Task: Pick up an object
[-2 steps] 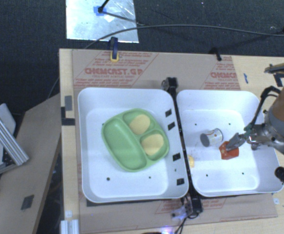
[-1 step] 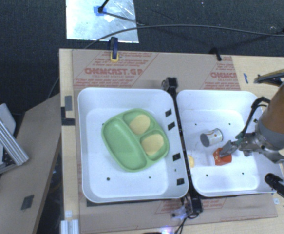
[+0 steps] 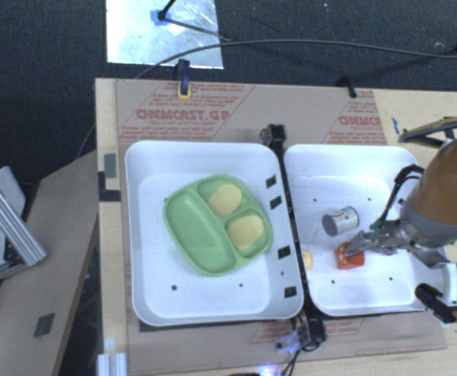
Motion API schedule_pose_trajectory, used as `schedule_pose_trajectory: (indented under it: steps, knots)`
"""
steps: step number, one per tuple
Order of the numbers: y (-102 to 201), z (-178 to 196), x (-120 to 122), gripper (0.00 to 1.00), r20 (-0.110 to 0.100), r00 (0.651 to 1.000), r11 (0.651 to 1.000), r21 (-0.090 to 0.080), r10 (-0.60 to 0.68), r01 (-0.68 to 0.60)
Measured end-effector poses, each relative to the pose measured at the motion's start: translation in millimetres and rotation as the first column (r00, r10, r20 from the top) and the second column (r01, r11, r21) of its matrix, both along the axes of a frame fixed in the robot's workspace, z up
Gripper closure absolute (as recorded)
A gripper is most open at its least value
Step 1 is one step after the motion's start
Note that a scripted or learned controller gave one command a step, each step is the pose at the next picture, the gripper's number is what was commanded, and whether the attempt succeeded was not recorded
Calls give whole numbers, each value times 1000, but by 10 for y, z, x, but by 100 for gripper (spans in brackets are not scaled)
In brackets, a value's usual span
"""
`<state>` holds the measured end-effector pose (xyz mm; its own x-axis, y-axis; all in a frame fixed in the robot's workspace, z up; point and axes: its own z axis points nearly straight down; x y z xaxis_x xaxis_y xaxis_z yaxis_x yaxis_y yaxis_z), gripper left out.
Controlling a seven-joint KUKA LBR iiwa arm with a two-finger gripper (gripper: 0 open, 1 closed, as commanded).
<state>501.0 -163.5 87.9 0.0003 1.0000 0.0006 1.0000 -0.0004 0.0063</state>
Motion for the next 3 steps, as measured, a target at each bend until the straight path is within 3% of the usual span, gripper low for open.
schedule_pose_trajectory:
  steps: [1,3]
  knots:
    - [16,124,27,100,6,1000,1000,0,2,-2]
    - [36,1175,133,100,1,1000,1000,-3,5,-5]
